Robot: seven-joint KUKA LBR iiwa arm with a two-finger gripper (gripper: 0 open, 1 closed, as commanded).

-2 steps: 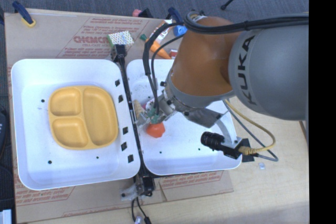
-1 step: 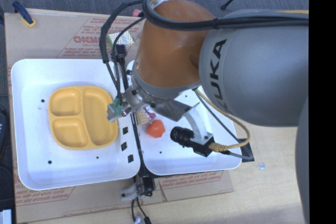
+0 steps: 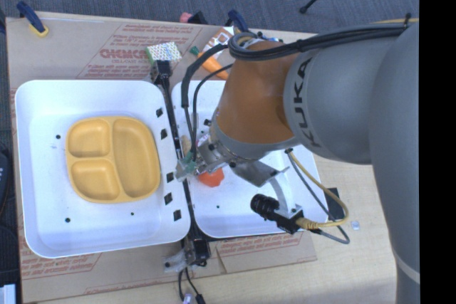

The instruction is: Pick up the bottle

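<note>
The grey arm with its orange band (image 3: pixel 256 100) reaches over the right bin (image 3: pixel 235 221) and hides most of it. My gripper (image 3: pixel 201 163) is low at that bin's left side, close to the wall between the two bins. A small orange-red object (image 3: pixel 211 179) pokes out just beneath the gripper, touching or nearly touching it; I cannot tell whether it is the bottle or whether it is held. An orange and white object (image 3: pixel 213 62) shows at the bin's far edge, partly behind the arm.
A yellow divided plate (image 3: pixel 112 157) lies in the left bin (image 3: pixel 35 117). A black cable plug (image 3: pixel 274 213) and a yellow cable hang off the wrist over the right bin's front. A small patterned box (image 3: pixel 163 53) sits on the cardboard behind the bins.
</note>
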